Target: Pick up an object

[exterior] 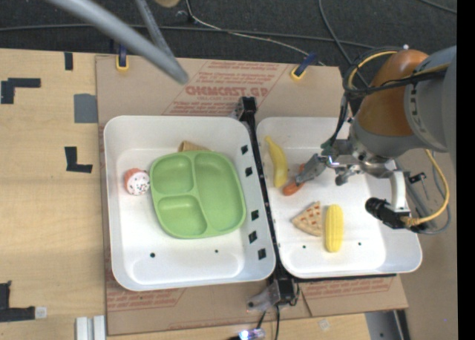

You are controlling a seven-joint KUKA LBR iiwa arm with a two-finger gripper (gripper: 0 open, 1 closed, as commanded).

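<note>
Inside the right bin (371,260), a small orange-red piece (290,189) lies at the claw (304,177) tip beside a banana (277,160); whether the claw grips it cannot be told. Pizza slice (308,219) and corn (334,228) lie nearby.

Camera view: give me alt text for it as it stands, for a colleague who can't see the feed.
The arm's gripper reaches into the right bin, just above a small orange item and beside a banana; a pizza slice and corn cob lie nearer the front. The left bin holds a green divided plate.
</note>
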